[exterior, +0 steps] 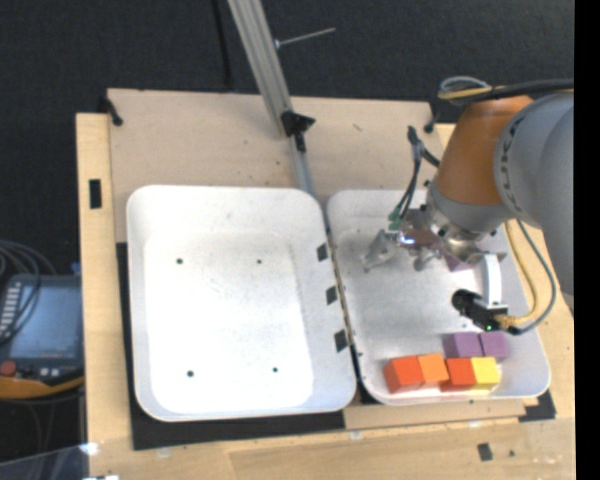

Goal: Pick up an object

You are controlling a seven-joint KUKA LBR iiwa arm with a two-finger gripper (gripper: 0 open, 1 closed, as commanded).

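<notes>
Your claw (pixel 412 248) hangs over the right bin (pixel 365 218), well above the blocks (pixel 445 370). You cannot tell its grip state.

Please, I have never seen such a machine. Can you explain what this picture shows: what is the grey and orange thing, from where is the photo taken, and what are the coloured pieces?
One camera looks down at a slant on a bench. The grey and orange thing is a robot arm reaching in from the right. Its gripper hangs over the right bin, apparently holding nothing. Coloured blocks, orange, yellow and purple, lie at that bin's near edge. Beside it sits the left bin.
</notes>
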